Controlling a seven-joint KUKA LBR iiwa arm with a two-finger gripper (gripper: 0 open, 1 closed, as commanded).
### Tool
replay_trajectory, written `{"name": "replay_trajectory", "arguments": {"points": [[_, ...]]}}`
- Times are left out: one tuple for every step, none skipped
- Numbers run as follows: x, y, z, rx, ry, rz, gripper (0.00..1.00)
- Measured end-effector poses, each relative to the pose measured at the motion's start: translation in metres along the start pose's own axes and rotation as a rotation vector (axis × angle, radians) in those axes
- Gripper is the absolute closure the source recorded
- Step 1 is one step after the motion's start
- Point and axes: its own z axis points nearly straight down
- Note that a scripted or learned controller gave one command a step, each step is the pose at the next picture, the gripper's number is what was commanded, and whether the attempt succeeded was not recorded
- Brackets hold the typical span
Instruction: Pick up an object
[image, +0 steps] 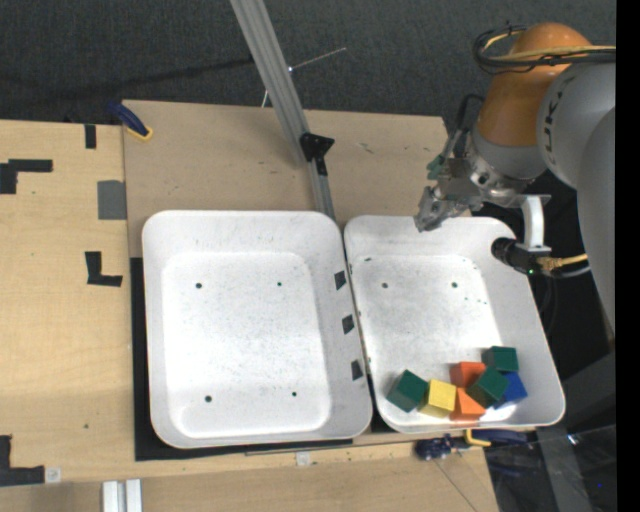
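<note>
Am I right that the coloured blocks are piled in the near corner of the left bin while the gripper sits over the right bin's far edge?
Not quite. The camera view shows the coloured blocks piled in the near corner of the right bin, not the left bin. The gripper is over the right bin's far edge, as you said.

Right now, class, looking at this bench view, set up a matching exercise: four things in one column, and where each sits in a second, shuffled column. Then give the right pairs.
Things:
1. claw
2. yellow block
3. blue block
4. blue and yellow clamp

Places:
A. bench, near its far left corner
B. over the far rim of the right bin
C. near end of the right bin, between a green block and an orange block
D. right edge of the block cluster, by the bin's right wall

Pairs: 1-B, 2-C, 3-D, 4-A
</note>
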Motion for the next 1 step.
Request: {"name": "replay_trajectory", "arguments": {"points": [[0.0003, 0.0011, -0.0404, 0.002, 0.001, -0.001, 1.00]]}}
